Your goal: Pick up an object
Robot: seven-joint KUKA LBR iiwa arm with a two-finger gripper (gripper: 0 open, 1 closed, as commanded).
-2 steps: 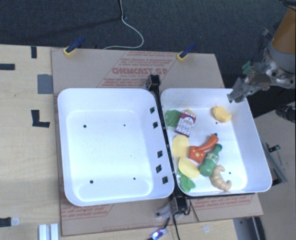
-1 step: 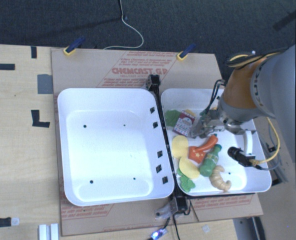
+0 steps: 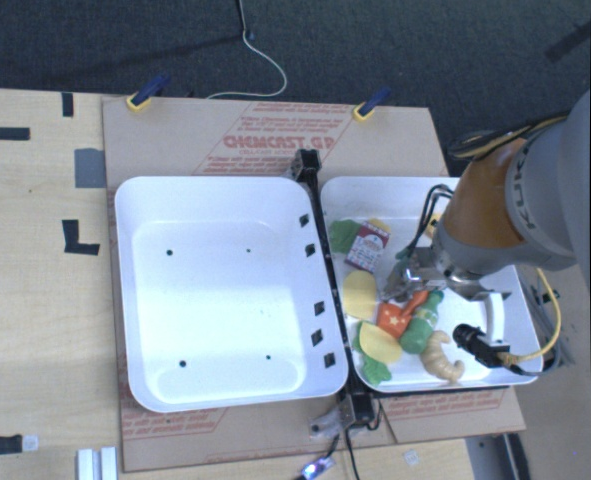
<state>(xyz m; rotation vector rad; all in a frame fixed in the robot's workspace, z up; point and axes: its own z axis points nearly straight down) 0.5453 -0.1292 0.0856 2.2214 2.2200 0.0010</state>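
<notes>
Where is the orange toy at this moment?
The orange toy lies in the right bin, near its middle, just under the gripper. A yellow piece is on its left and a green piece touches its right.

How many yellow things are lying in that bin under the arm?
2 that I can see: one yellow piece by the divider, another just below it toward the front. The arm may hide more.

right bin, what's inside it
The right bin holds a heap of small items: a red-and-white packet, yellow pieces, an orange piece, green ones and a tan one. The arm covers its far right part.
</notes>
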